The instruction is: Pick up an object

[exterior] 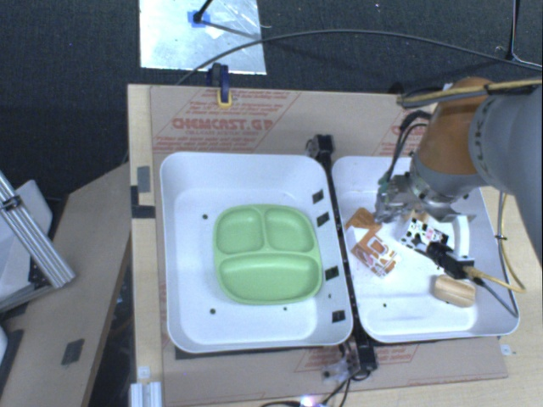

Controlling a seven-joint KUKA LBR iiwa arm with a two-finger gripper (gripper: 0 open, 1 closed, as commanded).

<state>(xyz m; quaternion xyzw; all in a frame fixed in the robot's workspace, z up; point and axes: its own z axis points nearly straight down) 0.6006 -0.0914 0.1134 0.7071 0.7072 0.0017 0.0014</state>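
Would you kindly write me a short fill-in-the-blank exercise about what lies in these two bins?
1. The divided plate in the left bin is ____ in colour.
2. That plate has ____ compartments.
3. The gripper hangs over the ____ bin.
4. The orange packet lies in the ____ bin.

Missing words: green; three; right; right

Light: bright, even, from overhead.
Glare: silvery sheet (202, 24) at top shines; the white bins (182, 253) are nearly washed out.
Shadows: soft, faint under the arm (475, 134).
Sharpness: slightly soft, grainy; small items in the right bin are hard to read.
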